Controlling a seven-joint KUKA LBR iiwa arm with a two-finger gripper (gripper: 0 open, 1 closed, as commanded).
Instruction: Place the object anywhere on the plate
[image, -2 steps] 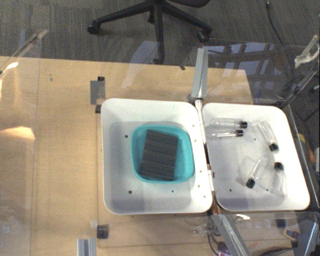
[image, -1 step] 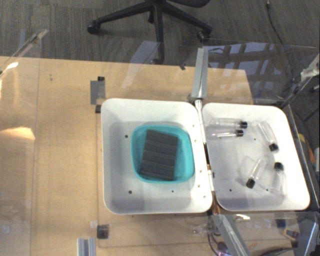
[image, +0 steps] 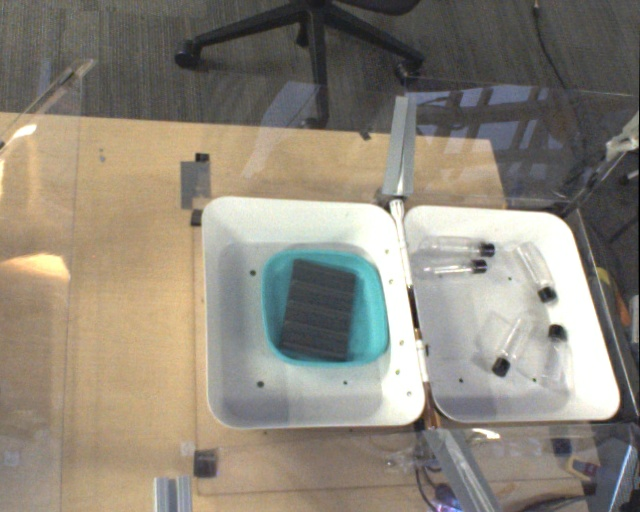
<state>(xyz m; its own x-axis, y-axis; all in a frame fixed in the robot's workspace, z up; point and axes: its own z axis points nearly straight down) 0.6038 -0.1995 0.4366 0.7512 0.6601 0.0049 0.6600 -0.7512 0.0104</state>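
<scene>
Teal plate (image: 374, 318) in the middle of the left bin (image: 226, 330), with the dark grey ribbed block (image: 318, 312) lying flat on it, well inside the rim and turned a little askew. Judged from that: placing looks done, nothing hanging over the edge, nothing left but to leave it alone. Cannot tell whether the gripper is spread or pressed together; nothing pinching the block, at any rate.

In the right bin (image: 592, 340), several clear vials (image: 452, 247) with black caps, scattered loose, two near the far-left corner and the rest toward the right and near side. Could serve as further objects, though the task names just one.

Underneath, a pale wooden table (image: 100, 350), smooth and glary, with clear panels standing around the bins and catching reflections. Beyond the far edge, grey carpet (image: 100, 40) and the black base of an office chair (image: 312, 45).
</scene>
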